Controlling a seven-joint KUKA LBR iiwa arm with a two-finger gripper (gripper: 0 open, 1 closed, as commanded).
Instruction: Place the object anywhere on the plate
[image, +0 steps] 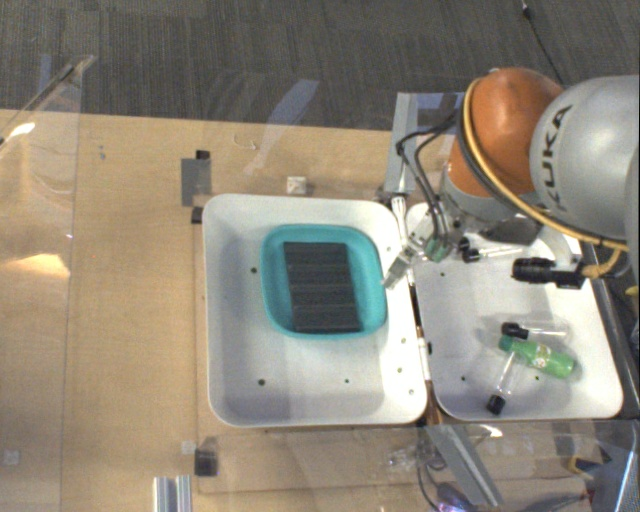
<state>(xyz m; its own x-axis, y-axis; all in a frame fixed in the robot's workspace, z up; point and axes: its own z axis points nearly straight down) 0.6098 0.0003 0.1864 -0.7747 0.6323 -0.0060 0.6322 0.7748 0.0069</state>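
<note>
- Bench seen from above, bearing two shallow white bins side by side: left bin and right bin
- Teal plate with a dark ribbed insert sits in the left bin
- Green marker-like object lies in the right bin, beside a clear tube with black caps
- Gripper hovers over the divide between bins, near the plate's right edge, nothing visibly held; whether it is wide or narrow cannot be told
- Judgement: the pick is not yet done; next, reach back to the object
</note>
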